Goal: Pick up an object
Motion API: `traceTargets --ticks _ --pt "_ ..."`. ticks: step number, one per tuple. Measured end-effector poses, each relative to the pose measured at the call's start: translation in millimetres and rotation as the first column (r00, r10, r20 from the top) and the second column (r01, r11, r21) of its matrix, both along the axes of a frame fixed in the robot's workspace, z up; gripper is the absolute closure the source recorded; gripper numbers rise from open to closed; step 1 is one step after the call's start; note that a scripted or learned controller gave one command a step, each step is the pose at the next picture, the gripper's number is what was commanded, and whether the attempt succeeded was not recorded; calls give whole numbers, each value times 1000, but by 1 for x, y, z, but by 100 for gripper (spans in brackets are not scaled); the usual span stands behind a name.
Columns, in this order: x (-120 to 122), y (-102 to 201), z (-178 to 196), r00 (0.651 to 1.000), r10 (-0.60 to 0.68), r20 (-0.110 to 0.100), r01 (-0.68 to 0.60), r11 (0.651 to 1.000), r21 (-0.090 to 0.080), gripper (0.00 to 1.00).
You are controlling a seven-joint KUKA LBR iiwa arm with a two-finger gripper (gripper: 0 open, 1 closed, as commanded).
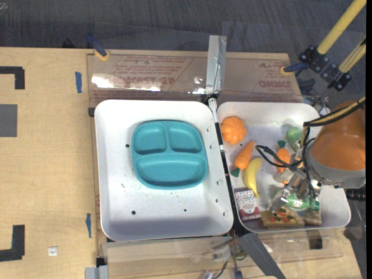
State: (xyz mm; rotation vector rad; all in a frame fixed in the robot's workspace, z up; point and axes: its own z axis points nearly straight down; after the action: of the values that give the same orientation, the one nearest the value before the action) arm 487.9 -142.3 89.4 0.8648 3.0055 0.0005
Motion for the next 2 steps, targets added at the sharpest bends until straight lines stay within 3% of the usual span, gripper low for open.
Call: traceTargets --ticks 1,2 --pt "79 -15 60 987 161 -4 -161 987 0 0" --pt "52 -17 0 990 144 -1 -144 990 0 0"
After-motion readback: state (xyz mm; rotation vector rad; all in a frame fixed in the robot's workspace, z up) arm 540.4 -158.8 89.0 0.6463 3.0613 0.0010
